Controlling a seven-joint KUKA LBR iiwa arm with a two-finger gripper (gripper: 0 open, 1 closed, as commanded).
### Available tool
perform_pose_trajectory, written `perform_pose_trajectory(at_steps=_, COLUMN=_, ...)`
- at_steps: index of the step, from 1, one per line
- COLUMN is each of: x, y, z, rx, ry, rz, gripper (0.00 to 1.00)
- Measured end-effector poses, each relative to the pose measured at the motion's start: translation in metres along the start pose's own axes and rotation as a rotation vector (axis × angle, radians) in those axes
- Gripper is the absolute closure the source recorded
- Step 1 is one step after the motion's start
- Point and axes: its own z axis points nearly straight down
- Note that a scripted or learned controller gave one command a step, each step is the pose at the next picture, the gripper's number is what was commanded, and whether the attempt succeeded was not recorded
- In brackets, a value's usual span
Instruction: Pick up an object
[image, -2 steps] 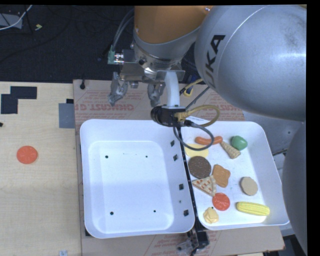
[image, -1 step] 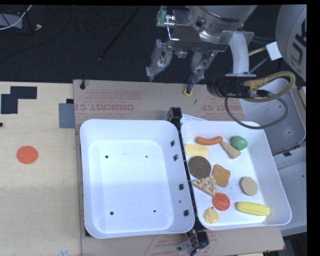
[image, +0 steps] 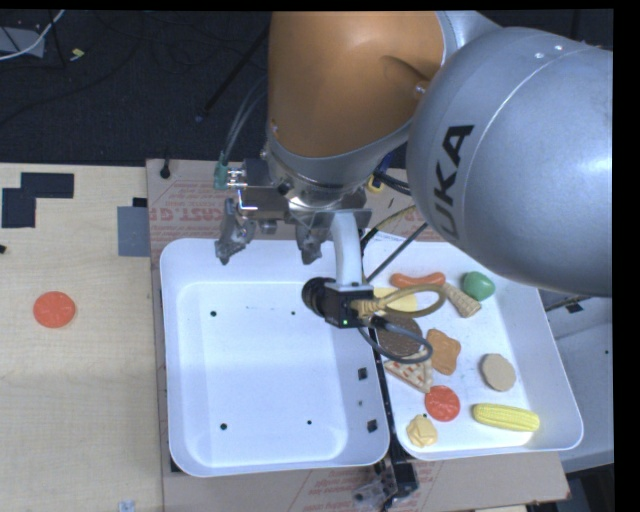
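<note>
The toy food is lying in the right bin, and none of it is sitting in the gripper. We are seeing the pieces scattered across that bin's floor. A red sausage and a green ball are resting near the far wall. A red tomato, an ear of yellow corn and a small yellow lump are lying along the near side. A tan disc is sitting between the green ball and the corn, apart from both.

The gripper is hanging over the far rim of the left bin, well apart from the food. We are seeing its two fingers spread wide, with only white plastic showing between them. We cannot tell whether the fingertips are touching the rim or floating just above it.

The grey arm is reaching in from the right and is covering the right bin's far corner. An orange disc is lying on the bench, off to the left of both bins.
</note>
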Motion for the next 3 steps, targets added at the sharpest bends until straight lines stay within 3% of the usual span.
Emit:
perform_pose_trajectory(at_steps=1, x=-0.111, y=-0.023, z=-0.103, rx=-0.023, ry=0.005, rz=0.014, gripper=0.00)
perform_pose_trajectory(at_steps=2, x=-0.104, y=-0.022, z=-0.107, rx=-0.012, ry=0.004, rz=0.001, gripper=1.00)
perform_pose_trajectory(at_steps=3, x=-0.001, y=-0.038, z=-0.137, rx=-0.016, ry=0.008, rz=-0.006, gripper=1.00)
